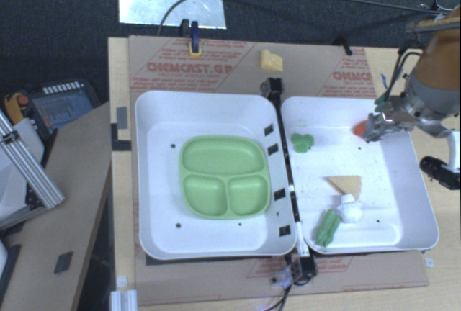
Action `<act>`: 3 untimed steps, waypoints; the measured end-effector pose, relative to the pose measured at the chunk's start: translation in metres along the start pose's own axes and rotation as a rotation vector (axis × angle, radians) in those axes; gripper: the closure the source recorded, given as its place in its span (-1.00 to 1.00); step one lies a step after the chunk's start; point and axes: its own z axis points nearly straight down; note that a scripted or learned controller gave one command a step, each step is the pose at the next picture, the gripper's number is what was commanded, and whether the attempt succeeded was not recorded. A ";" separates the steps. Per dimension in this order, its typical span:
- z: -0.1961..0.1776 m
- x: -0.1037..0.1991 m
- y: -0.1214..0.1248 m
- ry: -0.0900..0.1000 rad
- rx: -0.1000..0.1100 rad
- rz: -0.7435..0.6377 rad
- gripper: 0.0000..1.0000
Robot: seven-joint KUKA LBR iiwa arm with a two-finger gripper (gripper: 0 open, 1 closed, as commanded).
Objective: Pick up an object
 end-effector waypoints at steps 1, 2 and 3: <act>0.008 0.050 -0.013 0.003 0.008 -0.003 1.00; 0.013 0.102 -0.025 0.004 0.008 -0.005 1.00; 0.002 0.144 -0.040 0.004 0.007 -0.004 1.00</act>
